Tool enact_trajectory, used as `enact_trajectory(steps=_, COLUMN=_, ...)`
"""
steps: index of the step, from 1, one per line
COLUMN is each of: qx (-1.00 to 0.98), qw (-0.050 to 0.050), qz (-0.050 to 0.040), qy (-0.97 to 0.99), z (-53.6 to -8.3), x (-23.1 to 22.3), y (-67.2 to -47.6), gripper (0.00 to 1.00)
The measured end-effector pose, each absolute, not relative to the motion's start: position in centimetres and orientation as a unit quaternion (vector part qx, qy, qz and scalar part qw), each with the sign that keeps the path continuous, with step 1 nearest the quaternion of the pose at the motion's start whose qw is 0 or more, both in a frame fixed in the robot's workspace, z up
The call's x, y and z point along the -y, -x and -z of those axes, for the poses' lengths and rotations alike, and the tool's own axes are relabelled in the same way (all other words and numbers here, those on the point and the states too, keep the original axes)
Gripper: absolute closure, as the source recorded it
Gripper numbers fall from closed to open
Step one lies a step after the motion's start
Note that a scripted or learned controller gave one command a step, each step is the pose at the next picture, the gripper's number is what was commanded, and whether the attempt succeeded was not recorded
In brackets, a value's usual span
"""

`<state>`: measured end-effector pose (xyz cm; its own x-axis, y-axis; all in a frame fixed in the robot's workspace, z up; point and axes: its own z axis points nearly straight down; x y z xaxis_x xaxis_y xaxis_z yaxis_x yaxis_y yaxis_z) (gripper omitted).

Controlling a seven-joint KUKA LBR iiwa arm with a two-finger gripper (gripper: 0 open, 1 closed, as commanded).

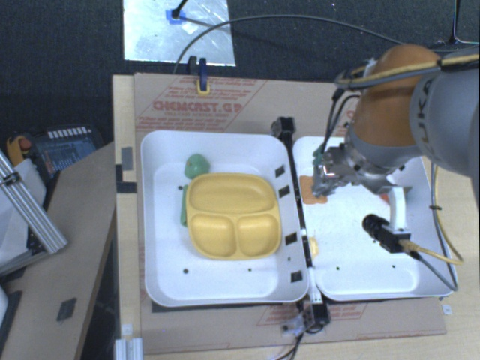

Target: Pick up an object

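light: bright, even overhead | glare: foil sheet (178, 19), white bins (217, 276) | shadows: soft | focus: slightly soft, grainy

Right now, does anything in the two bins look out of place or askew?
Slightly. The yellow divided tray in the left bin lies over a green object, hiding most of it. A small yellow piece sits against the right bin's left wall.

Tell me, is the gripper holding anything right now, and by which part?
Cannot be told. The gripper sits low over an orange object at the right bin's left edge, with no grasp visible.
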<state>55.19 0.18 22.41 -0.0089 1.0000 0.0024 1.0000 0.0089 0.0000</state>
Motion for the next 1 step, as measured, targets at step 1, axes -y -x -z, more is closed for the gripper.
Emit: enact_trajectory(steps=1, qx=0.711, qw=0.0, qz=0.0015, qy=0.703, z=-23.26, x=-6.25, y=-55.07, gripper=1.0)
